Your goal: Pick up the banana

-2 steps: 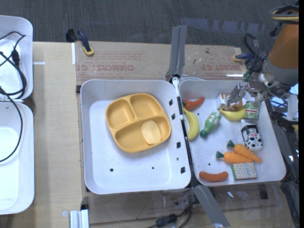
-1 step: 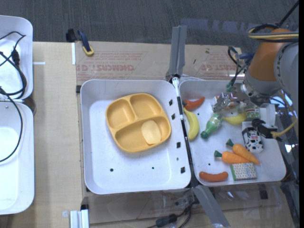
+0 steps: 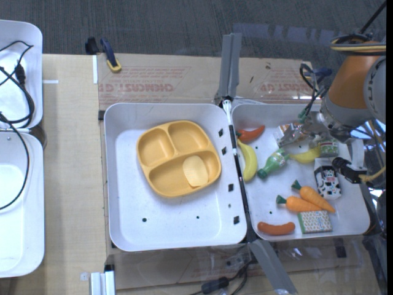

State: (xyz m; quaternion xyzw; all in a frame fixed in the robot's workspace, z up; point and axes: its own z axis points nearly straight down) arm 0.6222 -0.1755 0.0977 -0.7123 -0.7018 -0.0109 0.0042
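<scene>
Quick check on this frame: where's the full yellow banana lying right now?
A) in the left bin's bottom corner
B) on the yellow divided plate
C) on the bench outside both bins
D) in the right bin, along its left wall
D: the banana lies in the right bin beside its left wall, just below the red chili; the yellow divided plate sits in the left bin.

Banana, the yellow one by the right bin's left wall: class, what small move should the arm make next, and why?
Probably shift the claw leftward in the view, over the curved yellow banana. It lies along the left wall of the right white bin, beside a green plastic bottle, while the claw sits further right, near a smaller yellow piece.
</scene>
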